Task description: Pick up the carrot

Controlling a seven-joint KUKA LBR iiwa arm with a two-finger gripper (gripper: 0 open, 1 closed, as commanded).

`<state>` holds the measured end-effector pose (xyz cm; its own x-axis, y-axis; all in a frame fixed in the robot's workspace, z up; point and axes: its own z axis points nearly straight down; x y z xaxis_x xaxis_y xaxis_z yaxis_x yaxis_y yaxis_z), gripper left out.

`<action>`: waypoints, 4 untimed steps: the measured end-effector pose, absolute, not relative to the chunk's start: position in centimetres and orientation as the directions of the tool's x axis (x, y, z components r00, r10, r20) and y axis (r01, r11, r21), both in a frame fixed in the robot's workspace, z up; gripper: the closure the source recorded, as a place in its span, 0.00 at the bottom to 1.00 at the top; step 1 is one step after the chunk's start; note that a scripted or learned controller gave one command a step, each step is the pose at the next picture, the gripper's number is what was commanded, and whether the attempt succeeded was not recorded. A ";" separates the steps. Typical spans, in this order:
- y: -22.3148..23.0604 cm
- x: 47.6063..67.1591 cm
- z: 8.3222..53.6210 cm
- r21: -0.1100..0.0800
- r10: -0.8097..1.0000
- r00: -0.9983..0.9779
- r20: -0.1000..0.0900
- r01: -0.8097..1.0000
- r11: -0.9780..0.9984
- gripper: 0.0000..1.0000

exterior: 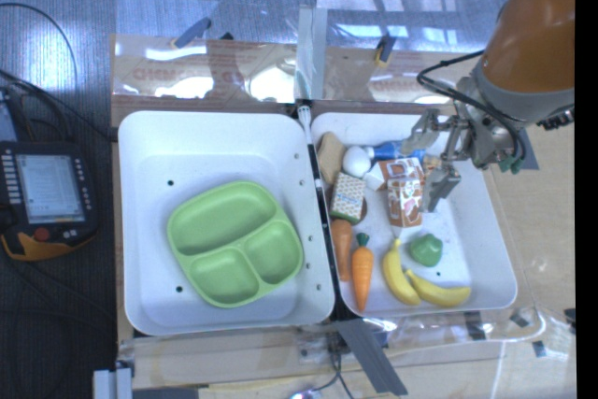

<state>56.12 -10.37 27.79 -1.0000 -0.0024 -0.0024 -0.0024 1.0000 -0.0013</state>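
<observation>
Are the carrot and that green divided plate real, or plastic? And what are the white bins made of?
The carrot looks like toy plastic: even orange, smooth, with a moulded green top. The green divided plate seems matte plastic, one flat colour with soft rounded ridges. The white bins look like smooth moulded plastic, with faint sheen and rounded corners. None of this is certain from above.

Green divided plate [235, 243] in left bin [140, 201]; bananas [420, 283], juice carton [404, 192] in right.
</observation>
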 end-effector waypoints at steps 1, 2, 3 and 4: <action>-3.8 49.7 21.0 0.001 0.082 -0.997 0.004 0.082 0.997 0.00; 0.9 48.4 18.3 0.001 0.083 -0.997 0.002 0.083 0.997 0.00; 2.1 48.4 18.4 0.000 -0.210 -0.978 0.000 -0.210 0.978 0.00; -2.8 53.5 18.4 0.000 -0.311 -0.950 -0.002 -0.311 0.950 0.00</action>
